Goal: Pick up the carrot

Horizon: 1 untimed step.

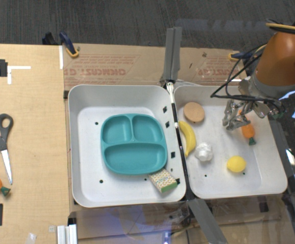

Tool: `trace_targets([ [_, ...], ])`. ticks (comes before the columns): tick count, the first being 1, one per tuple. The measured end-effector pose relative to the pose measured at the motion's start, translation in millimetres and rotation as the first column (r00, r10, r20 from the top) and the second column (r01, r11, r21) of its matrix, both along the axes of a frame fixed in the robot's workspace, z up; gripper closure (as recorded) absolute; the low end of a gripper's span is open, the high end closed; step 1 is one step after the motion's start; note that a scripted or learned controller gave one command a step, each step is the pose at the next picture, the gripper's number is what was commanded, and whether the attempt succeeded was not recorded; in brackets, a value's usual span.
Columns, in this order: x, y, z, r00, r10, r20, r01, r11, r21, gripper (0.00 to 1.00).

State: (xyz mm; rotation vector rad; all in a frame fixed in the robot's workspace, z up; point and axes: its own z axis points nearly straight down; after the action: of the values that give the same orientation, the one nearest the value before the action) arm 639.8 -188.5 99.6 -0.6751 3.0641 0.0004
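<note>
Hovering in right bin, tool [235,117] sits just left of carrot [248,131], touching or nearly; grip state can't be told. Carrot prob light, stiff, smooth plastic toy; best pinched across orange mid-body

Arm [282,60] enters from right, orange band uppermost in view, grey wrist below it w/ black cables looping off to the left. Gripper [235,120] points down and to the left, low over the right bin. Metal fingers [230,117] bunched close; gap betw them not resolvable
</note>
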Motion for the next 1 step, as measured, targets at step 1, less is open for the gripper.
trace_targets([
  [1, 0.3, -0.5, 0.6, 1.000, 0.000, 0.001, 0.000, 1.000, -0.001, 0.00],
])
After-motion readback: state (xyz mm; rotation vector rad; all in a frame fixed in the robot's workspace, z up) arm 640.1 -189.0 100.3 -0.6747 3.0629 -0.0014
